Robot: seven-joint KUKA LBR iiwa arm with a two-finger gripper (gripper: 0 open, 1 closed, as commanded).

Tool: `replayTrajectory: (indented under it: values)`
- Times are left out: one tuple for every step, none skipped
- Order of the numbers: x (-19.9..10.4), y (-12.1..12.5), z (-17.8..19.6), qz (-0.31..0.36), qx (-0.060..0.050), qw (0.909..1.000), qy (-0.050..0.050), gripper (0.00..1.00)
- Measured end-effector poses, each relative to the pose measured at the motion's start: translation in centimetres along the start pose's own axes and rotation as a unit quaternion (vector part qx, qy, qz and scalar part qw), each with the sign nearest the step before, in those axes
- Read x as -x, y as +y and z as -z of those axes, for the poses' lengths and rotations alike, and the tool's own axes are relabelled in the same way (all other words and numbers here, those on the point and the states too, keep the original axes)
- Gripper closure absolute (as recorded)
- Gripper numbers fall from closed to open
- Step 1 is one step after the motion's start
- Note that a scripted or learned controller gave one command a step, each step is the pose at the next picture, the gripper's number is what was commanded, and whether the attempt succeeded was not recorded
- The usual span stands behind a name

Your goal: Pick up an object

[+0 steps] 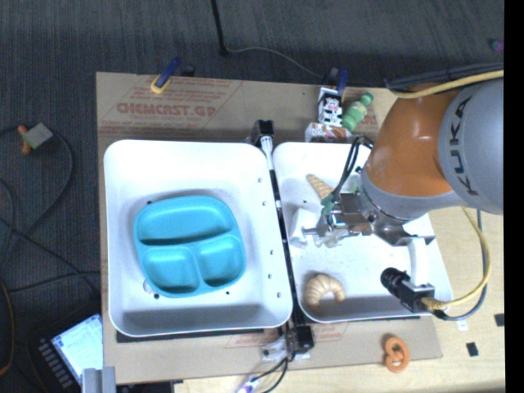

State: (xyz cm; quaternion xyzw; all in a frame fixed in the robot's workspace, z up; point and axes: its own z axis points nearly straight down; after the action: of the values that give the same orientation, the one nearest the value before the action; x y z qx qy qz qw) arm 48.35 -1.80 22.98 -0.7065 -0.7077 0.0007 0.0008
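The grey arm with its orange band is reaching in from the right and hanging over the right bin (288, 219), its bulk covering the right and far part of that bin. The gripper (323, 234) is pointing left at mid-bin, low above the white floor; how wide it is standing is not something the view settles, and nothing can be made out in its grasp.

Two objects are lying in the right bin. A croissant (325, 288) (tan, curled) is sitting near the near wall, left of centre, well clear of the gripper. A cone-shaped pastry (320, 187) is lying toward the far side, just beyond the gripper and partly tucked beside the arm's cables.

In the left bin (119, 219) a blue divided tray (190, 244) is resting on the floor, taking up most of the middle, its three compartments facing up.

On the brown board beyond the bins, a small green-topped toy (354, 113) is standing beside a printed packet (327, 115). An orange ring (396, 352) is lying on the bench in front of the right bin.
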Motion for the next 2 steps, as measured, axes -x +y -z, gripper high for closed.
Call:
replayTrajectory:
  values:
    - [-3.9,0.0,-0.3,0.000,0.000,1.0000,0.000,1.00]
    - [-8.3,0.0,-4.0,0.000,-0.001,1.0000,0.000,1.00]
